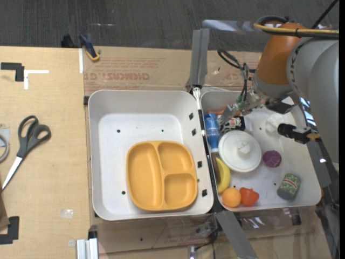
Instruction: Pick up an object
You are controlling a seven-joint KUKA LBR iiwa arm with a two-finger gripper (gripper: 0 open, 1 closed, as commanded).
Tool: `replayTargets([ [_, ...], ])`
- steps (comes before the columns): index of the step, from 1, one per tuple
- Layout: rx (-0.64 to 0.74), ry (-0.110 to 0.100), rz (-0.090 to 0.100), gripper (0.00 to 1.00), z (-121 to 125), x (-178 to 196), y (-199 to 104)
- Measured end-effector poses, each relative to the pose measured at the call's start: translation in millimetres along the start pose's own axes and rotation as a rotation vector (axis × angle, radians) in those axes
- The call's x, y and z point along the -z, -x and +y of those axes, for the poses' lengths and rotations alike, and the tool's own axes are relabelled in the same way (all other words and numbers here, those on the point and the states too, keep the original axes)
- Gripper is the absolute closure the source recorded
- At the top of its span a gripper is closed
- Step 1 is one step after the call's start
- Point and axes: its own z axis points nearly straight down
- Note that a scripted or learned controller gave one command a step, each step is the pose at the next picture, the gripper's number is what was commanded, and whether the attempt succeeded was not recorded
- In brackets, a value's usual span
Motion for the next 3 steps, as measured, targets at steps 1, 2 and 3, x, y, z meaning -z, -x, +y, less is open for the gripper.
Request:
replayTargets([
  [1,0.004,0.013,-0.007,1.0,5,16,1],
  [2,0.085,-0.015,0.01,1.0,7,156,11],
  [3,0.526,-0.011,0.012,1.0,-13,228,63],
])
